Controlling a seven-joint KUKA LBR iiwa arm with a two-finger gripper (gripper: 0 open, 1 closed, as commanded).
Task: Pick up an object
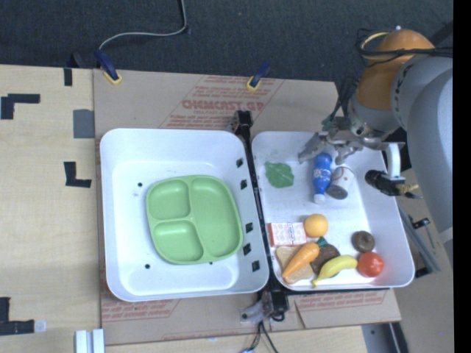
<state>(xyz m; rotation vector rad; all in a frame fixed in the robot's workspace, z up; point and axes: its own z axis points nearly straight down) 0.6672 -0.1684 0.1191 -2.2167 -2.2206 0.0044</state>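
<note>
The hand (pixel 329 147), its fingers spread apart, hovers above one glossy blue bottle (pixel 321 175); one smooth three-compartment green plate (pixel 194 218) lies in the left bin (pixel 118 197).

A single fixed camera looked down at a slant from above the bench (pixel 44 197), taking in both white bins (pixel 121 153) whole.

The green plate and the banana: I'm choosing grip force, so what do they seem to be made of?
The green plate looks like moulded plastic with a matte finish: uniform colour, three smooth rounded compartments, soft highlights. The banana looks like a toy, probably plastic or rubber: flat even yellow, slight sheen. Too small to be sure.
</note>
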